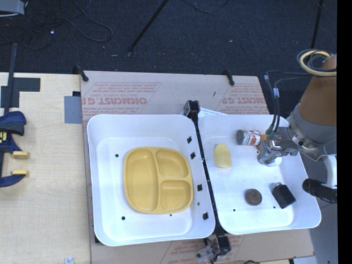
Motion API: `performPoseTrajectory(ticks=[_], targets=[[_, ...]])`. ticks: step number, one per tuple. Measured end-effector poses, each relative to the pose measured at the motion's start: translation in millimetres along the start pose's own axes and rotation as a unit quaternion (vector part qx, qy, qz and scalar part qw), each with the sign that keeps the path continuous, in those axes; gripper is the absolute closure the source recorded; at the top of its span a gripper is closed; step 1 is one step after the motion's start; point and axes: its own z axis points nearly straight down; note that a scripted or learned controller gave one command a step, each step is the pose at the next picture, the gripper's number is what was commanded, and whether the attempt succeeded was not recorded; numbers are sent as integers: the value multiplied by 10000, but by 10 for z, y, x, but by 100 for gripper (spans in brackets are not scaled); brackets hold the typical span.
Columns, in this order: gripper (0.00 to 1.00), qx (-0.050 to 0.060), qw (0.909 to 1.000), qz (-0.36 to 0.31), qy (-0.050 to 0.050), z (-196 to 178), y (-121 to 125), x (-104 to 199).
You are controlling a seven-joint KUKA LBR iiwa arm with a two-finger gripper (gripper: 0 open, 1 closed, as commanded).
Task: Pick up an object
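Observation:
In the right bin (297, 219) lie a pale yellow lemon-shaped piece (222, 155), a small bottle (248, 137) on its side with an orange and white label, a brown round disc (253, 197) and a black block (282, 195). My gripper (268, 156) hangs low over the right bin's upper right part, just right of the bottle and above the black block. Its tip sits close to the bottle's orange end; whether they touch is unclear. Nothing is visibly held.
The left bin (104, 147) holds a yellow divided plate (158, 179). A black divider with clips (199, 166) runs between the bins. A blue clamp (10, 147) lies on the wooden bench at far left. A black cylinder (319, 190) juts in at the right bin's right edge.

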Motion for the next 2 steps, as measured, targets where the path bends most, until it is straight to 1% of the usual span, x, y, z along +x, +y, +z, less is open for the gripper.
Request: performPoseTrajectory(ticks=[1, 2], targets=[[100, 32, 10000, -35, 19, -6, -99, 590], [100, 37, 10000, -33, 15, -20, -193, 1093]])
